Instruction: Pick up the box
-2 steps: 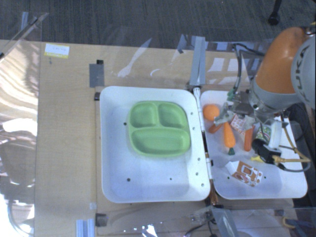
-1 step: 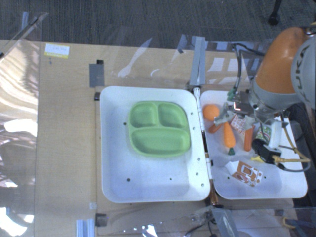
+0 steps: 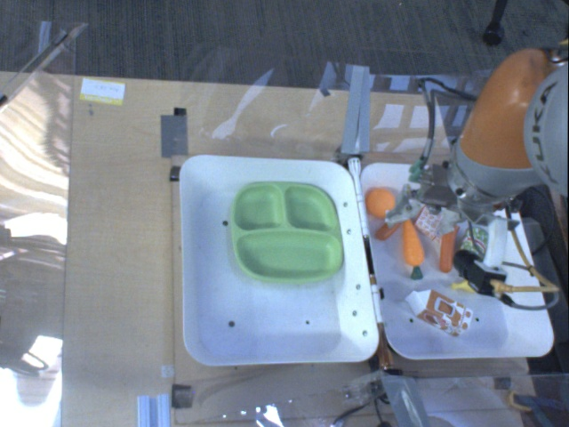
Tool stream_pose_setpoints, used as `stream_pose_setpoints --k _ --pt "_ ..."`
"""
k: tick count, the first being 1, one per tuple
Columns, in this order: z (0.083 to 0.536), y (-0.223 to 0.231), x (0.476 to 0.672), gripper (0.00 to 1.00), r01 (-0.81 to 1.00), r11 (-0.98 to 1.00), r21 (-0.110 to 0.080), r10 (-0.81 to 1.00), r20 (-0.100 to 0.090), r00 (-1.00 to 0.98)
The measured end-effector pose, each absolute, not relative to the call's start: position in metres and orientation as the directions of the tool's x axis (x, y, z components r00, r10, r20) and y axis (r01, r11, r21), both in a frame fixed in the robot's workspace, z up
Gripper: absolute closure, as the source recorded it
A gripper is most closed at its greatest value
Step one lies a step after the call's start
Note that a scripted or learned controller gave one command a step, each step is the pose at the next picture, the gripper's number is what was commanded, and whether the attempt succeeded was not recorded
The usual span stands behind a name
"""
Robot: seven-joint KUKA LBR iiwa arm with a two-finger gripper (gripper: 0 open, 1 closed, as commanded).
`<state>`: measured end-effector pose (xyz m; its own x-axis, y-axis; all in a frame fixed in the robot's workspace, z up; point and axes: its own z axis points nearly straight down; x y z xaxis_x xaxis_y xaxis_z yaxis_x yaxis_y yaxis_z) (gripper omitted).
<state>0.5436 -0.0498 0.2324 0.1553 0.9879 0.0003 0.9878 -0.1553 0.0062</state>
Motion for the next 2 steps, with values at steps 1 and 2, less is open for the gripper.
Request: stream_pose_setpoints --k 1,2 --pt "0.2324 -0.0498 0.5436 0.00 0.988 -0.155 0.006 0.988 0.000 0.155" --pt "0.2324 -0.0498 0.5436 0.00 0.988 -0.155 0.006 0.988 0.000 0.155"
